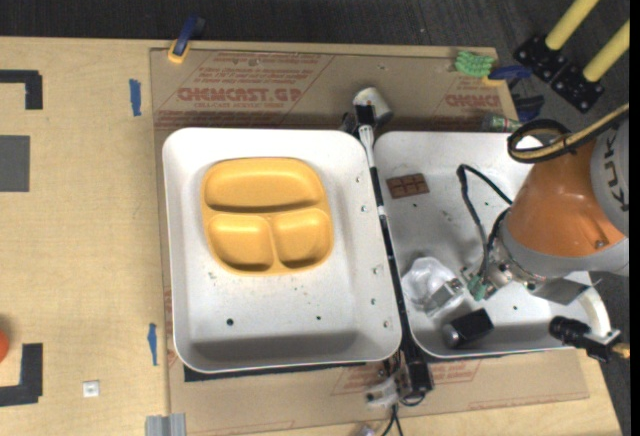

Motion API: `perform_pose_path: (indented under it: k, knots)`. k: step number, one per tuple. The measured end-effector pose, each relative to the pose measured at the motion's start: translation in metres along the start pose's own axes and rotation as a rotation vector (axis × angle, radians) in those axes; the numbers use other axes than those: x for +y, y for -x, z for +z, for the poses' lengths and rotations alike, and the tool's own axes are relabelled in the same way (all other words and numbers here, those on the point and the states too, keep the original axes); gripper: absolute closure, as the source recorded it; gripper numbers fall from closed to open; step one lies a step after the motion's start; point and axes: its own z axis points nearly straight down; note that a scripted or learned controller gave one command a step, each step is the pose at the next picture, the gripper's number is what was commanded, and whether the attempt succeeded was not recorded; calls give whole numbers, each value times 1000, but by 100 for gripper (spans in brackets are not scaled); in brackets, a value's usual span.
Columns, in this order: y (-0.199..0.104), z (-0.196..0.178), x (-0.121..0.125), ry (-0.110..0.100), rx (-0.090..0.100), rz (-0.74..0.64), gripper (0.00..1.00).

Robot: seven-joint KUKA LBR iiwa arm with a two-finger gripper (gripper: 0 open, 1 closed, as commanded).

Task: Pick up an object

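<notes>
**Bench with two bins: gripper low beside a crumpled wrapper**

Tan board covers the bench (90, 224), and the two white bins sit on it side by side. Nearest the front edge, in the right bin (440, 159), a small black block (470, 326) lies close to the front wall. Just behind it the gripper (478, 286) is down in the bin under the arm's orange band (555, 214); the wrist hides it, so I cannot tell whether it is apart or closed, and nothing can be seen held in it.

Just to its left lies the likely target, a crumpled clear wrapper (430, 282), near the wall shared with the left bin (190, 224). It is a loose wad, a little longer across the bin than front to back, and it has no distinct end that points anywhere.

The risks, as I judge them:
- The wrapper is light and springy, so it may slide towards the wall or collapse out of a grasp.
- The black block is close enough to be nudged or caught instead.
- The dangling cable (475, 186) could snag.

Farther back lies a small brown patch (407, 186), and the left bin holds a yellow divided tray (267, 214).
</notes>
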Motion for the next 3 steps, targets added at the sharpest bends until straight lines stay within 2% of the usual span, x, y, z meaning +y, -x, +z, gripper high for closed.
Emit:
perform_pose_path:
  k: [1, 2, 3]
  knots:
    - [-17, -99, 14, -1, -1, 1058, 0]
    - [49, -63, 26, 0, -2, 752, 0]
    - [135, -15, 51, 18, 1, 839, 0]
